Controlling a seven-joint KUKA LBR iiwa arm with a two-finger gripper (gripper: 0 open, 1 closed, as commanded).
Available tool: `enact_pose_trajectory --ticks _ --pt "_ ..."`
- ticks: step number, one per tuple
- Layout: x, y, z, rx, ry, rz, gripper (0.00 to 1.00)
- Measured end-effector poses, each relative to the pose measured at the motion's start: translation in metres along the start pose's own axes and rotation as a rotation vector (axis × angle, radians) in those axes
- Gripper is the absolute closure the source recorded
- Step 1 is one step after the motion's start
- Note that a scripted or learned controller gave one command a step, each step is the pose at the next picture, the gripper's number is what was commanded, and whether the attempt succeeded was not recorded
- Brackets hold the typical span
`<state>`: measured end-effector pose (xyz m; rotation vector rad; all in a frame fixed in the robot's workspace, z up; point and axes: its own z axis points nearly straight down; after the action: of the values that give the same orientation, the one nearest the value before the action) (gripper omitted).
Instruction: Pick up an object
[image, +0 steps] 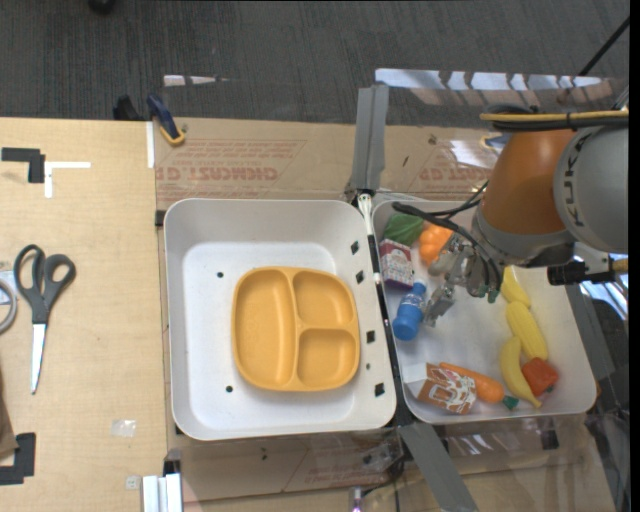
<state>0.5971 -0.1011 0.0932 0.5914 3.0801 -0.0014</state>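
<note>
Gripper (447, 293) over right bin (580, 400) — bananas (524, 335), blue bottle (409, 312) — finger state unreadable; yellow tray (296, 329) in left bin (190, 300).

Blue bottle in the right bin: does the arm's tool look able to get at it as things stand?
Probably yes. The tool hangs just right of the blue bottle, with bare bin floor between them. The packet lies close above it, which may crowd a grasp.

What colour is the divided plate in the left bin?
Yellow-orange all over; the plate shows plainly in the camera view.
</note>
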Motion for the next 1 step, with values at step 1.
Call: enact_pose_trajectory --ticks 1 --pt "-0.0792 -0.0880 -0.1160 0.000 -0.002 -0.080 0.00"
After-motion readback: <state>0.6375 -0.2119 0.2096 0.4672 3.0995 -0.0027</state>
